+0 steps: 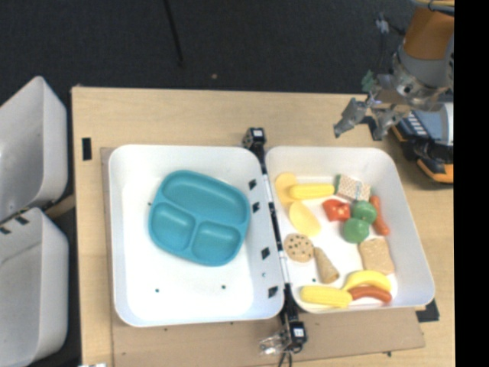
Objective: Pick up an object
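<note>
The gripper [359, 118] is seen at the upper right, above the bare bench [191, 117] just beyond the far rim of the right bin [412, 270]. Its dark fingers are spread apart and nothing is held between them. It is carried by the grey arm [420, 67], whose orange band is seen at the top right edge.

Below and to the left of the gripper, the right bin is filled with toy food. A yellow corn cob [312, 192] is laid along the far side, beside a wafer-like block [352, 187]. A red piece [336, 209] is set just beside a green round piece [356, 228], with a carrot [377, 214] touching them on the right. A pale yellow oval piece [303, 218] is placed near the bin's left wall, and a chocolate-chip cookie [298, 247] lies just below it, beside an ice-cream cone [326, 265]. A slice of toast [376, 255] is seen toward the right. Along the near wall a second corn cob [326, 296] and a hot dog [368, 287] are found.

In the left bin [126, 281] a blue divided plate [199, 217] is laid flat, well apart from the gripper.
</note>
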Available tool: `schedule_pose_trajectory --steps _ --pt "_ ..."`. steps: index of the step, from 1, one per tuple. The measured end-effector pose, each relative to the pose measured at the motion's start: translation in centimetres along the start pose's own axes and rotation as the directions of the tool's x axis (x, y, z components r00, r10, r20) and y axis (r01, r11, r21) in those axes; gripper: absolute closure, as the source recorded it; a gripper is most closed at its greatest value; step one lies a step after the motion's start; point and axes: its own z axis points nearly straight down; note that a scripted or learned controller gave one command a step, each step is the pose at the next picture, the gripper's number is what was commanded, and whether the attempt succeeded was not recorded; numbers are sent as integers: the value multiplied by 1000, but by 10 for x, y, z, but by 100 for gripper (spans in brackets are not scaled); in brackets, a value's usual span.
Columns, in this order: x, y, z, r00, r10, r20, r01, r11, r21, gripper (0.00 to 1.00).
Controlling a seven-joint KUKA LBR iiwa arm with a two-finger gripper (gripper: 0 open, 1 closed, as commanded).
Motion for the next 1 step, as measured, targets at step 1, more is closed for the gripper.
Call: schedule_pose_trajectory --steps 1 --pt "1 2 -8 1000 -2 3 2 1000 -12 0"
